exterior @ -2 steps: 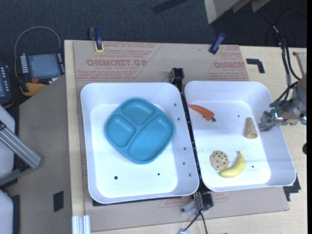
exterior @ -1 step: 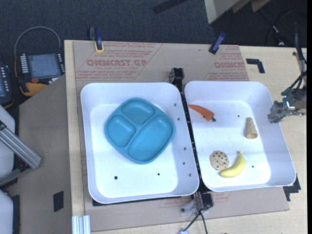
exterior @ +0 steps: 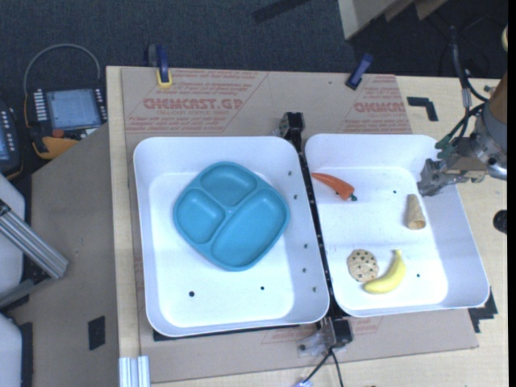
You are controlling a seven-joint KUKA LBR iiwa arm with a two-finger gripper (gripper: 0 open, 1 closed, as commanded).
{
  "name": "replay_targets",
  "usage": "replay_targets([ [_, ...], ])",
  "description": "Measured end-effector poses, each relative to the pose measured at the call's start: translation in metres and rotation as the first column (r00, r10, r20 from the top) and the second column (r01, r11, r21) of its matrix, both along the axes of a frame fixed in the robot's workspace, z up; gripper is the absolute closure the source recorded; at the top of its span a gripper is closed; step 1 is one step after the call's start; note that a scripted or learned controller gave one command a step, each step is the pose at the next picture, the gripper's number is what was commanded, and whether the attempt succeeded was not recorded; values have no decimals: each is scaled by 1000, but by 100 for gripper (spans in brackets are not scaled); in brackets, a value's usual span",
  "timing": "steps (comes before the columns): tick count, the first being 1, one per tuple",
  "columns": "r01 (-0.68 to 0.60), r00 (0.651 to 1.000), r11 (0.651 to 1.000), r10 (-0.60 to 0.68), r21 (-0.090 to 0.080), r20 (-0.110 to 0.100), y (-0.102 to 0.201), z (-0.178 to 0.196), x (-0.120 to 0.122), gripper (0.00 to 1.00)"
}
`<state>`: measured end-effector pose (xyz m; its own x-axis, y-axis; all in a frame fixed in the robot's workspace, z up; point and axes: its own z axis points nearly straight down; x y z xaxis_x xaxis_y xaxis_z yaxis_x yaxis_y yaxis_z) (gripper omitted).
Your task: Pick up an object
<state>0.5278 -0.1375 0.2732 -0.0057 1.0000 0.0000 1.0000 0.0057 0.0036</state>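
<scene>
Fingers [exterior: 429, 180] hang above right bin [exterior: 459, 297], near tan cone [exterior: 414, 212].

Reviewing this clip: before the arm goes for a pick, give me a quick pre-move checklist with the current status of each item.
1. Targets in the right bin: banana, cookie, tan cone-shaped piece and orange pepper all visible: ok.
2. Gripper over the right bin's upper right edge, nothing seen between its fingers: ok.
3. Finger opening: cannot tell.
4. Nearest target, the tan cone-shaped piece, lies apart from other items: ok.
5. Banana and cookie touch or nearly touch; a clean single pick there: not ok.
6. Blue divided plate sits alone in the left bin, away from the arm: ok.
</scene>
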Motion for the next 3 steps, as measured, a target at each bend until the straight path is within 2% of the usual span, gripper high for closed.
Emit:
replay_targets([
  [2, 1, 1000, 1000, -1, 0, -2, 82, -12, 35, 100],
  [3, 0, 1000, 1000, 0, 1, -2, 135, -27, 56, 100],
])
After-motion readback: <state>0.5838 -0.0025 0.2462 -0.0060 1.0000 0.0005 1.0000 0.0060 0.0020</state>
